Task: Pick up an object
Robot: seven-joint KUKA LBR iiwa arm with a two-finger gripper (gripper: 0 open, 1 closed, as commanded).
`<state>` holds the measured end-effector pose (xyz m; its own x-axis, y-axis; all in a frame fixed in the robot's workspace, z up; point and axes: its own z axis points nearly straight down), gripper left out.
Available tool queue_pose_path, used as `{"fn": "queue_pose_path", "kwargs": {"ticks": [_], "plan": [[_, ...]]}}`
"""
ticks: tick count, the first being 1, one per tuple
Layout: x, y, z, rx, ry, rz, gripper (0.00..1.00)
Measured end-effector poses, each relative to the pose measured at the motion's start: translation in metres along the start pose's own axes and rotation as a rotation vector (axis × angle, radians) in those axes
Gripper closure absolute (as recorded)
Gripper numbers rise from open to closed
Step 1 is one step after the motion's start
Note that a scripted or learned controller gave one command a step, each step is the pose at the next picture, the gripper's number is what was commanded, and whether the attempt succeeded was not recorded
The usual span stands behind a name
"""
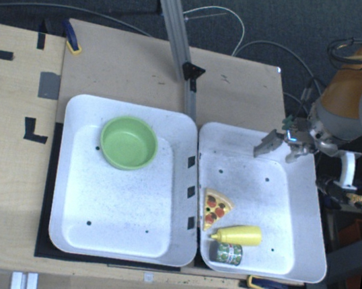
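Approach step, judging by position: tool (281,146) spread apart, grasping nothing, hovering over the far edge of the right bin (306,215). Next, probably a reach toward that bin's near left corner, then a descent. Waiting there: pizza slice (215,209), flat and triangular; yellow bottle (237,235) on its side; small green can (226,253) just beside it. Green bowl (129,142) in the left bin (73,225).

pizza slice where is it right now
The pizza slice lies in the right bin, near that bin's left wall, just above the yellow bottle and the green can.
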<state>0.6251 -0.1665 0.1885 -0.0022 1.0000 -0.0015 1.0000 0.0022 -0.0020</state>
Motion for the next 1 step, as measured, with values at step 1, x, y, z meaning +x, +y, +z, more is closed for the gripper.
{"fn": "queue_pose_path", "kwargs": {"ticks": [1], "plan": [[0.0023,-0.0042,0.0645,0.006,0.002,0.000,0.00]]}}
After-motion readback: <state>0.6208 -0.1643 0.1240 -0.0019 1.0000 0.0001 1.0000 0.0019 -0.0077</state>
